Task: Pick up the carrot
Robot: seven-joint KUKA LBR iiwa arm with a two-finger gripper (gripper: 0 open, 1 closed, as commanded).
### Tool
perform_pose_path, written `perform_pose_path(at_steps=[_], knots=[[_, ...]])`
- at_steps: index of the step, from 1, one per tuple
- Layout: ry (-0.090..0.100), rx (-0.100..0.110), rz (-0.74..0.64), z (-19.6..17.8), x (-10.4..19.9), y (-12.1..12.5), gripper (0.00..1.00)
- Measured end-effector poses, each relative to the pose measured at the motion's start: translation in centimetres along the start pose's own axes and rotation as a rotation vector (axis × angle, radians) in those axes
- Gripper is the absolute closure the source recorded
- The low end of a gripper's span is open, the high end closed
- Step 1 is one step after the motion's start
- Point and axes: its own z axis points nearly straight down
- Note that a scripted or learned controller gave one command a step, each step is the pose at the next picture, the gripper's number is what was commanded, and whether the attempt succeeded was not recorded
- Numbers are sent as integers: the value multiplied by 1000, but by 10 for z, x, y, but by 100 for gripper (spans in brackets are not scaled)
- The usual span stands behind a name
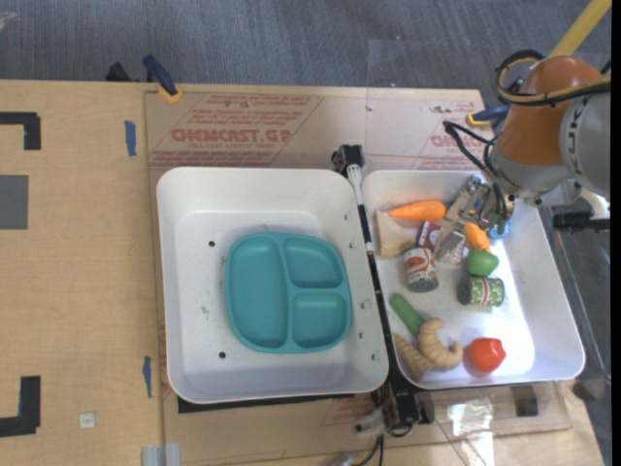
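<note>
The carrot [418, 211] lies in the right bin [553, 289] at about eleven o'clock of that bin's floor, its length running nearly crosswise with the thicker end pointing toward three o'clock and the thin tip toward nine. The gripper [454, 243] hangs just beside it, at about four o'clock from the carrot's thick end, over a small tin can [420, 268]; whether its claw is released or clenched cannot be told from this slant, and nothing is seen held in it. A second small orange piece [476, 236] sits at three o'clock of the gripper, with a green pepper [481, 262] and a green-labelled can [482, 291] toward five o'clock; a cucumber [407, 314], a pale twisted pastry [431, 349] and a red tomato [485, 354] lie lower in the bin. The left bin [184, 260] bears a teal divided plate [287, 291]. The carrot looks like a plastic toy: probably light, stiff and smooth, so likely to slip or roll if pinched near the taper. The better hold would be across its middle, where it is thickest and the sides run closest to parallel, with the claw turned square to its long axis.
</note>
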Motion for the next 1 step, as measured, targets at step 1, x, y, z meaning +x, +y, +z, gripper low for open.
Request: perform_pose_path(at_steps=[1], knots=[[-19,-6,433,0,23,-26,0]])
